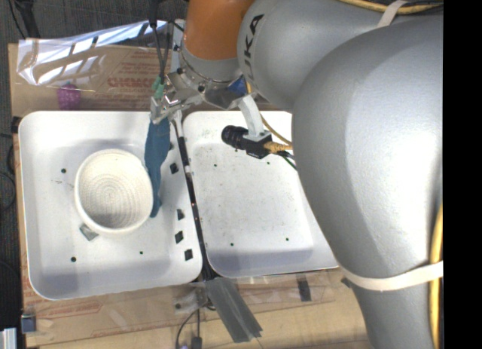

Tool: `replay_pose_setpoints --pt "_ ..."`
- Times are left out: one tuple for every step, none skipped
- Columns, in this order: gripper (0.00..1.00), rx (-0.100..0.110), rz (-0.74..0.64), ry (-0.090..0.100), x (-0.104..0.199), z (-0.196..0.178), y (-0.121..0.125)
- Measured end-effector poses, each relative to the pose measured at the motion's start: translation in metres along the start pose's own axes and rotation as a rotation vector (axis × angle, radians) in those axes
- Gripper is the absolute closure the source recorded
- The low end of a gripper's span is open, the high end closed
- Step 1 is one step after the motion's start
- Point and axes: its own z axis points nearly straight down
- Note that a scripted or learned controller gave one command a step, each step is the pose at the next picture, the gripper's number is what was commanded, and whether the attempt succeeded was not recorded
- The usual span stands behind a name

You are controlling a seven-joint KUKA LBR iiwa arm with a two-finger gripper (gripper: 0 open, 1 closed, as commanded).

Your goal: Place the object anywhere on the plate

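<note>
A white ridged plate lies in the left bin. My gripper is over that bin's back right corner, close to the divider between the bins. It is shut on the top of a long blue strip-like object. The strip hangs straight down from the fingers, and its lower end reaches the plate's right rim. The big grey arm with its orange band covers the upper right of the view.
The right bin lies beside the left one, with black clips along the divider. A small grey scrap lies at the plate's lower left. A purple item and shiny plastic wrap sit behind the bins.
</note>
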Motion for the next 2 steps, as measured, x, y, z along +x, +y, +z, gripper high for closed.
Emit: replay_pose_setpoints --pt "1.00 0.002 -0.270 0.000 0.030 0.006 -0.031" --pt "1.00 0.003 -0.481 0.000 0.119 0.051 -0.031"
